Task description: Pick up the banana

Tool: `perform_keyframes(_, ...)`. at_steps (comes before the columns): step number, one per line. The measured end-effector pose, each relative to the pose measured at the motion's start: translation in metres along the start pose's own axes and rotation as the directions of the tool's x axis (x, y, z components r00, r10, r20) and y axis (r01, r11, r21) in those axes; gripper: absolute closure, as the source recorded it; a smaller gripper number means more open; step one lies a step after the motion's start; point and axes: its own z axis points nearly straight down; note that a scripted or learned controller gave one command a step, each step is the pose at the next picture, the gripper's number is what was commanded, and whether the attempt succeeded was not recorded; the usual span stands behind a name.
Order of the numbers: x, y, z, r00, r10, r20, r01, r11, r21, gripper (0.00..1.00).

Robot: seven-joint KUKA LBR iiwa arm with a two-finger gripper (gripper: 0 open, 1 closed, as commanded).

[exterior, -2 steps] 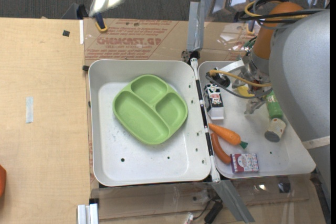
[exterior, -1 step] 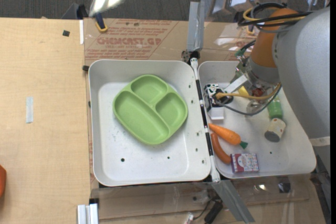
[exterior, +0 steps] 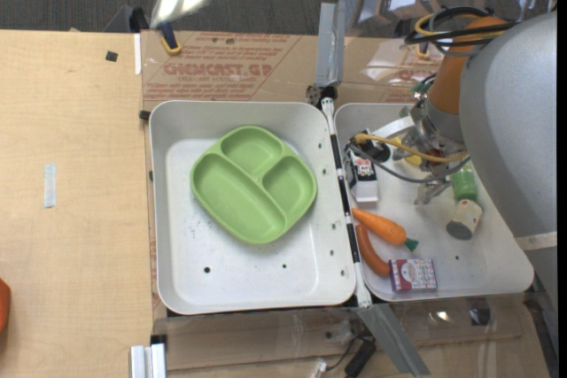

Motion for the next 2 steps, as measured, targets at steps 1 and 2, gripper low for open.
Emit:
perform_keyframes(1, 0.0155, -0.0047, -0.0002, 0.978, -0.208, 0.0, 0.208, 0.978, -0.001, 0.0)
perform_keyframes(2, 0.0145, -0.0011, -0.001, 1.0, 0.013, -0.002, -0.013, 1.0, 0.0, 0.0)
